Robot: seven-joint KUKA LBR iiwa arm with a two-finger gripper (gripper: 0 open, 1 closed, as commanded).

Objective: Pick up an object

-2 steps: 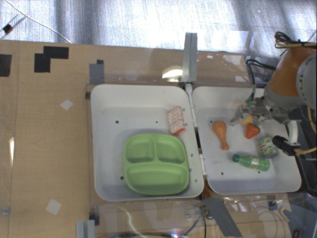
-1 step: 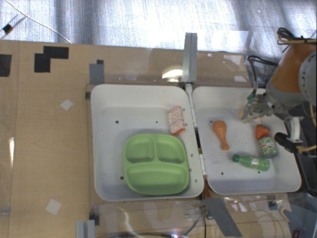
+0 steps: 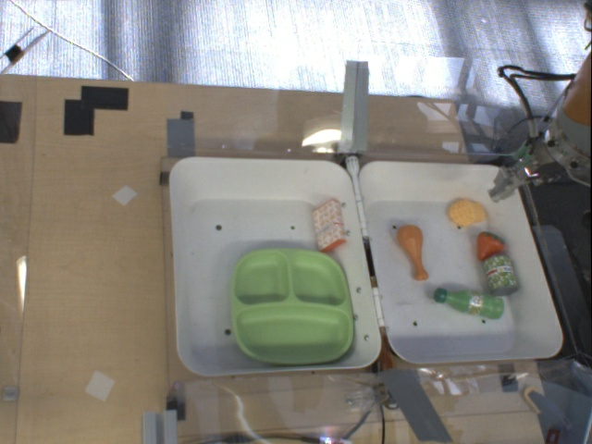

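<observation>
Gripper [image 3: 507,185]: right bin's [image 3: 546,340] far right corner; jaws' state cannot be told.
Drumstick [image 3: 413,250]: right bin centre-left, long axis far-to-near, bone end nearward.
Bottle [image 3: 472,302]: near edge, lying crosswise, cap leftward.
Tray [image 3: 291,305]: left bin [image 3: 199,248], near side.

A pale wooden bench [image 3: 83,276] with black tape patches [image 3: 92,107] meets sunlit grey ribbed flooring [image 3: 277,26].
</observation>
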